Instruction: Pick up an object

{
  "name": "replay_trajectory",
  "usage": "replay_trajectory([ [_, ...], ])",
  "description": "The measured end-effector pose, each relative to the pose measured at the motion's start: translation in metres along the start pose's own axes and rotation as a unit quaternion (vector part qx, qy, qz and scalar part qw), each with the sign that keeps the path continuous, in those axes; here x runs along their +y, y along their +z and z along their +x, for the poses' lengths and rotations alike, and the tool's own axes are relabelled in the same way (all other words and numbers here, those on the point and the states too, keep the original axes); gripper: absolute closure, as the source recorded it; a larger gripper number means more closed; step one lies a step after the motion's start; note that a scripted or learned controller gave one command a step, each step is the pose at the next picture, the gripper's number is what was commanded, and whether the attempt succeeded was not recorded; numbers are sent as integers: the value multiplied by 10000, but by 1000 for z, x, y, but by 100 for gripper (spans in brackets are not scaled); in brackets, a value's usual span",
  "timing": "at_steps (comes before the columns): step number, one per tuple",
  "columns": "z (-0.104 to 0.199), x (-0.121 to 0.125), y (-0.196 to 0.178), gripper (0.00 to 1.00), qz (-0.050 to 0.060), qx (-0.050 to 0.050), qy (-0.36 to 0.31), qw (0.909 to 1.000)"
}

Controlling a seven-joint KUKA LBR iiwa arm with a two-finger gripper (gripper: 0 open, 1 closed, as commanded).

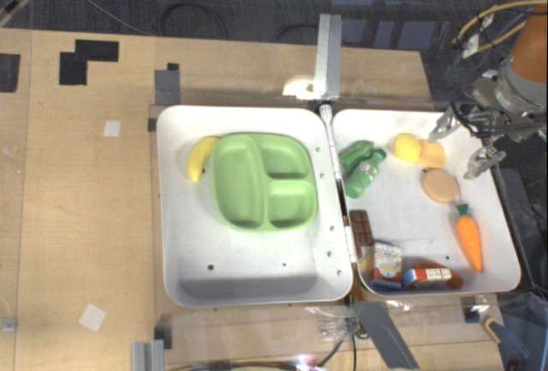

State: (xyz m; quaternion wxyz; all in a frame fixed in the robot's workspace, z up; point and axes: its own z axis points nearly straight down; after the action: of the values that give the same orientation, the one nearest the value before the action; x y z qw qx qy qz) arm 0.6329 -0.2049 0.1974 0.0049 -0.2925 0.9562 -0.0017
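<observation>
The scene is evenly and brightly lit from above. A soft grey shadow is cast along the near inner wall of the shallow white left bin (171, 215), below the green moulded divided tray (261, 181). A small glare spot is seen below that bin at the frame's bottom edge. Mild softness is noted throughout.
</observation>
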Motion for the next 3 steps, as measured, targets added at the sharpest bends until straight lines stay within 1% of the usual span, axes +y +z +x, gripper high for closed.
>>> replay_trajectory([
  [1, -5, -4, 96, 0, 34, -24, -805, 9967],
  [2, 40, 26, 108, 0, 9, -9, -883, 9961],
  [3, 107, 72, 105, 0, 29, -19, -387, 9992],
])
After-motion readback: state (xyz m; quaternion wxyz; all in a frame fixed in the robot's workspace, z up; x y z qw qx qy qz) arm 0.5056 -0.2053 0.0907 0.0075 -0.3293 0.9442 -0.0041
